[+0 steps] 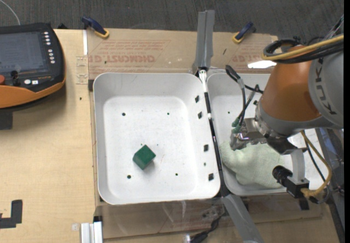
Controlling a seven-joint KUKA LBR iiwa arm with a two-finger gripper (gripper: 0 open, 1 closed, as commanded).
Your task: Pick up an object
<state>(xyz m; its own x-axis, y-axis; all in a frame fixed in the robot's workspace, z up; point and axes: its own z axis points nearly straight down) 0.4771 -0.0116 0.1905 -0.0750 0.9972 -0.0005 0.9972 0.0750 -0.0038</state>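
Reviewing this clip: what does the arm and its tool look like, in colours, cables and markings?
The arm is grey with a broad orange band above the wrist and dark KUKA lettering on the grey shell. Black and yellow cables loop over and beside it. The tool is a small metallic head with green detail; a black fitting hangs lower on the arm.

Two white bins: left bin (104, 127), right bin (219, 91). One green block (144, 156), in left bin. One pale green cloth (252, 164), in right bin. One robot arm (292, 94). Two clamps on cardboard's far edge: left clamp (94, 26), right clamp (243, 32). One teach pendant (27, 64).
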